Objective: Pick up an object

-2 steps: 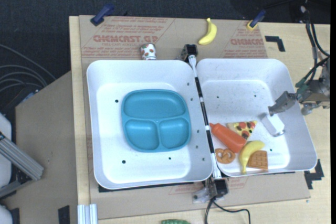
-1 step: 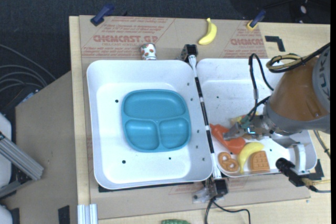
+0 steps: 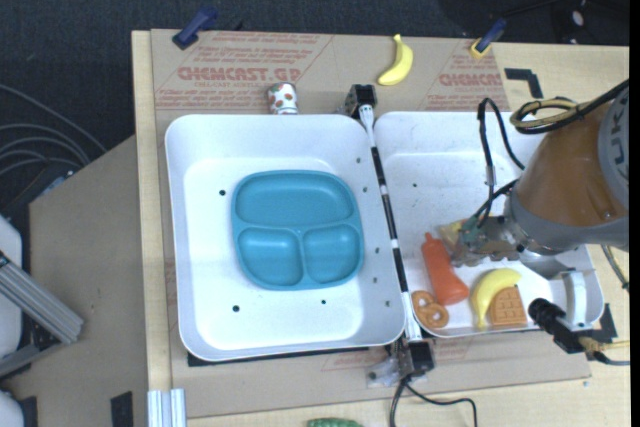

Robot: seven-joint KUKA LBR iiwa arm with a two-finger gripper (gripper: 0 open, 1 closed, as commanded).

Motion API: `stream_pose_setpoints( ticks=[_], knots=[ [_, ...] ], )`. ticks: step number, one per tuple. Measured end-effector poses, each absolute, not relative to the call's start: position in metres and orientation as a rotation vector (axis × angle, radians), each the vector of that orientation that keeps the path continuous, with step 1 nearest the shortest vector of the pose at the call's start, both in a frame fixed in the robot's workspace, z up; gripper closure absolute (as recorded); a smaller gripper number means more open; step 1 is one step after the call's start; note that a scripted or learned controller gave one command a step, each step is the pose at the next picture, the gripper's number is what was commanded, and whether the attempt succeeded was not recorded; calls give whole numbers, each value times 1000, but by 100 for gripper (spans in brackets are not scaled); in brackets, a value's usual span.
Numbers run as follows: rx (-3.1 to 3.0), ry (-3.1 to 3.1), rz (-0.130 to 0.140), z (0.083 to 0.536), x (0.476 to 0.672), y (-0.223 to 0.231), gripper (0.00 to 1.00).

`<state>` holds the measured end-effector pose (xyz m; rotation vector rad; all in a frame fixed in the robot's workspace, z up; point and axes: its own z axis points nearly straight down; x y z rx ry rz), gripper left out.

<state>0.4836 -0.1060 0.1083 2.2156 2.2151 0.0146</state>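
Seen from above, two white bins side by side: left bin point(image 3: 190, 215) holding a blue divided plate point(image 3: 296, 227), right bin point(image 3: 430, 145) with carrot point(image 3: 443, 272), pretzel point(image 3: 431, 311), banana point(image 3: 494, 289) and waffle point(image 3: 507, 307) clustered near corner, gripper point(image 3: 478, 237) lowered beside them, likely for grasping, finger state impossible to tell.

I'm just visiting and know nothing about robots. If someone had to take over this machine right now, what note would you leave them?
Gripper: low in the right bin, by the toys; whether it is open or shut can't be seen.
Things: orange carrot, pretzel, yellow banana and waffle lie together at the right bin's near edge. Blue divided tray sits in the left bin.
Done: nothing visibly lifted.
Left: grasp one toy and raise it.
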Motion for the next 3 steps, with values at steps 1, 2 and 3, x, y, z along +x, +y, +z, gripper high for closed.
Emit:
stream_pose_setpoints(
  ticks=[1, 2, 3],
  knots=[
    [2216, 2213, 15, 118, 484, -106, 100],
    [2216, 2212, 15, 127, 484, -106, 100],
    [2220, 2223, 2, 185, 573, -73, 100]
  ],
)
